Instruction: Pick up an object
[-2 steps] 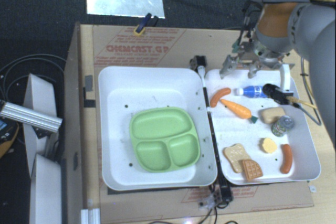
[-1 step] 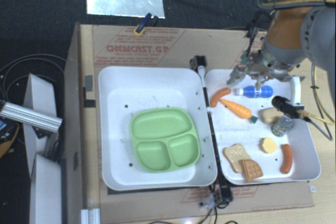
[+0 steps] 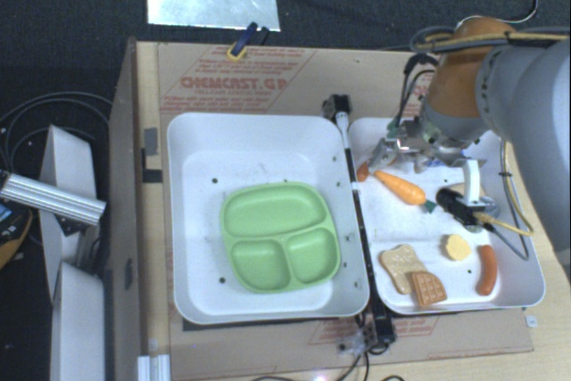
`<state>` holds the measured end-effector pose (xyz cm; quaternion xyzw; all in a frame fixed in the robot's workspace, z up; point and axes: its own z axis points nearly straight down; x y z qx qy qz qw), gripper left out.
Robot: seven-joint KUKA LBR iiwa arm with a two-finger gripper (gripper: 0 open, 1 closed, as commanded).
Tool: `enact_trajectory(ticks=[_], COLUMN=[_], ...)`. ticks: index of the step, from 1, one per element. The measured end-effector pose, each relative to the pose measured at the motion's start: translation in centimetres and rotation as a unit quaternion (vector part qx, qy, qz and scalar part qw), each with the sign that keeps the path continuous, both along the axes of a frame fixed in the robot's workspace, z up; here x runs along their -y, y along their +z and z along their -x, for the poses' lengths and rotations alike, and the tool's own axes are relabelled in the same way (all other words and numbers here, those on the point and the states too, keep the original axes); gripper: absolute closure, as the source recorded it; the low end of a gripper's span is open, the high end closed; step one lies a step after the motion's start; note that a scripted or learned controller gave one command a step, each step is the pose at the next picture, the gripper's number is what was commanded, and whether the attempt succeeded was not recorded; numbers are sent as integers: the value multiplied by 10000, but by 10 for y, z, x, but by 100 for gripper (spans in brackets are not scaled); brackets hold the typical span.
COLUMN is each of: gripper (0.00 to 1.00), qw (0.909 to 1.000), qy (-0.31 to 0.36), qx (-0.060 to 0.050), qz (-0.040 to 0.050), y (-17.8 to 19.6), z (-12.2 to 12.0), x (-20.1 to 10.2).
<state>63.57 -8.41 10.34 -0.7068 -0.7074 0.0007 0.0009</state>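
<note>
Cardboard (image 3: 234, 81) with red lettering lies flat under two shallow white plastic bins set side by side. The left bin (image 3: 192, 158) is smooth and glossy with rounded corners. It holds a pale green divided plate (image 3: 281, 236), also with rounded corners, moulded into one long compartment at the back and two smaller ones in front. The plate sits towards the bin's front right.

In the right bin (image 3: 393, 223), a small orange piece (image 3: 362, 171) lies against the left wall; what it is cannot be made out. Just right of it lies a toy carrot (image 3: 400, 186), a smooth orange taper with a dark green stub at its right end, slanting down to the right.

The gripper (image 3: 412, 154), bare grey metal, stands over the back of this bin, directly behind the carrot and very close to it. Whether it touches the carrot cannot be told, nor whether it is parted or closed. Nothing can be seen held in it.

Nearer the front lie a pale tan bread slice (image 3: 400, 261) and, touching its right corner, a square orange-brown waffle (image 3: 427, 286) with a grid surface. Further right are a round yellow disc (image 3: 458, 247) and a reddish sausage (image 3: 486, 269), lying lengthwise near the right wall. All four are well apart from the gripper.

The grey arm (image 3: 526, 94), with its orange band (image 3: 464, 76), comes in from the right.
</note>
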Motion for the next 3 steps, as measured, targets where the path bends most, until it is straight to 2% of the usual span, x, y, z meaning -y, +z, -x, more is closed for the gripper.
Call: enact_trajectory(ticks=[1, 2, 3], gripper=[0, 100, 100], qw=[10000, 10000, 10000], qy=[-1, 3, 18], qx=[10, 25, 37], qz=[3, 2, -5], y=[-20, -9, 83], z=[35, 33, 58], x=[10, 10, -51])
